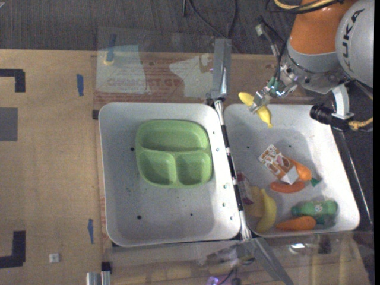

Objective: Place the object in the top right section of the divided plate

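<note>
bench [47, 177]: tan, blue tape marks | on it: left bin [119, 218], right bin [332, 147], side by side

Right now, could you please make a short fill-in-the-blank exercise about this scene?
1. The divided plate is ____ in colour.
2. The plate lies in the ____ bin.
3. The gripper holds a yellow ____ between its fingers.
4. The number of carrots in the right bin is ____.

Missing words: green; left; banana; two
</note>
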### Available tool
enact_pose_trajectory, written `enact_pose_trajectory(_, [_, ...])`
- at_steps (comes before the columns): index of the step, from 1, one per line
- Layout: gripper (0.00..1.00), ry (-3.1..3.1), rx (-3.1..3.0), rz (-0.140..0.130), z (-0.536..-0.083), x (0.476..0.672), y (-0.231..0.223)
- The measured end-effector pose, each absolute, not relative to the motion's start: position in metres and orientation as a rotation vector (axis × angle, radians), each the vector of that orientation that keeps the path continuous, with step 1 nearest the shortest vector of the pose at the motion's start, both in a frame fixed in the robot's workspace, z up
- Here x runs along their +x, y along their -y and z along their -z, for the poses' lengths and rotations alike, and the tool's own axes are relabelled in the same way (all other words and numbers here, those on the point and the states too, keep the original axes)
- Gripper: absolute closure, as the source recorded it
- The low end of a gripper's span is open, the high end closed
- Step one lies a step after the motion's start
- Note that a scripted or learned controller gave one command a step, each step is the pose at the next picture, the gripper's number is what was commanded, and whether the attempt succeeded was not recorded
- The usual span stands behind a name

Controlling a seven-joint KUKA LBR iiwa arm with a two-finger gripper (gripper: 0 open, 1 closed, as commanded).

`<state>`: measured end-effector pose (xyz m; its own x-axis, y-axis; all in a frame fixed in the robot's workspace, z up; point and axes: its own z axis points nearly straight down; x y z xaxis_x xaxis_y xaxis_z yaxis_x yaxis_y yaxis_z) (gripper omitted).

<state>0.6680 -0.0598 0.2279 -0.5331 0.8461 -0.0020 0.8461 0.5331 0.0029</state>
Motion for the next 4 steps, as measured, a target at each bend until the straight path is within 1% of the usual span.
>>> enact_pose_trajectory(1, [1.0,-2.725,1.562,-0.001,-0.227,0.664,0.06])
enact_pose_trajectory(2, [1.0,-2.801,1.423,-0.001,-0.185,0.64,0.005])
enact_pose_trajectory(3, [1.0,-2.792,1.442,-0.001,-0.184,0.594,-0.046])
enact_pose_trajectory(4, [0.0,-2.79,1.444,-0.001,-0.184,0.594,-0.045])
